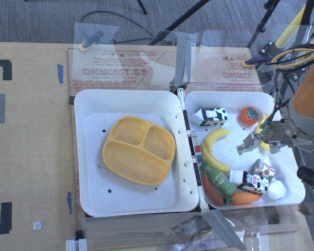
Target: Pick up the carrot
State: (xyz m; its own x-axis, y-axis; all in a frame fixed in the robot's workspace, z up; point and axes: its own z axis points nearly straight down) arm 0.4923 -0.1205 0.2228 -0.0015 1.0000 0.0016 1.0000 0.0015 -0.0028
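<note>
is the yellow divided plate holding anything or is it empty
Empty: the yellow divided plate in the left bin shows three bare compartments.

2 bins [89,156], 1 plate [138,150], 1 banana [213,149], 1 carrot [247,197], 1 tomato [248,115].

fixed overhead camera, slanted down, both bins [89,156]

"CHEMCAST GP" on clear sheet [115,67]
</note>
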